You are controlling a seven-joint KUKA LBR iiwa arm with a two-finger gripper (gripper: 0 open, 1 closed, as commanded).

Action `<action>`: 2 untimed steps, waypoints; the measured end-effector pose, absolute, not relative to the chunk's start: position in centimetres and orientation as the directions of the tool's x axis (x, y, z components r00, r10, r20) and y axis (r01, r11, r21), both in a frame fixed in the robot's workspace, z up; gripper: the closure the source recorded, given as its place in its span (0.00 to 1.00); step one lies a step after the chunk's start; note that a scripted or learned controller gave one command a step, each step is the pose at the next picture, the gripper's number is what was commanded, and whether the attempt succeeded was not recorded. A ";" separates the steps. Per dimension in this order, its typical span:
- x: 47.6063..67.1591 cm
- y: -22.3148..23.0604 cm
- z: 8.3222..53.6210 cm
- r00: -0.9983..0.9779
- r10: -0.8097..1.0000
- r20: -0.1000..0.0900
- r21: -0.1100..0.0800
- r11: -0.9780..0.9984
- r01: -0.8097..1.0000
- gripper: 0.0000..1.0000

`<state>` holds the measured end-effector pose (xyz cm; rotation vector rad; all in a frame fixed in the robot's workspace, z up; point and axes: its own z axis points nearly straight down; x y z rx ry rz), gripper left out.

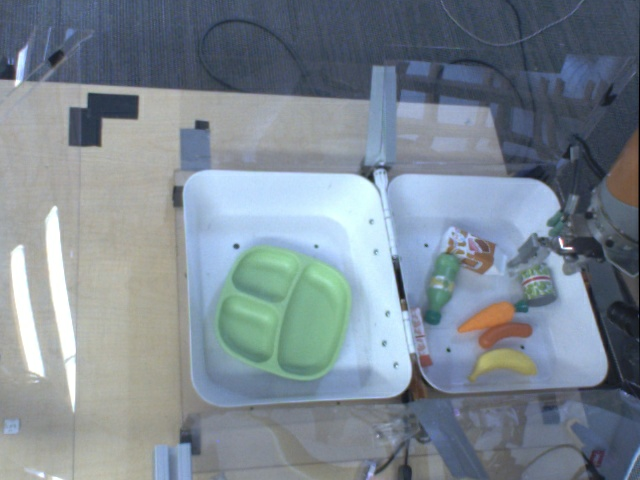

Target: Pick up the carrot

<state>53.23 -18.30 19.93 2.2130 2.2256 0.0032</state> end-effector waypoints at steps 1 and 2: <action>49.8 -14.5 10.6 -0.129 0.992 -0.002 0.009 0.129 0.992 0.00; 49.6 -13.3 9.7 -0.051 0.999 -0.017 0.034 0.051 0.998 0.00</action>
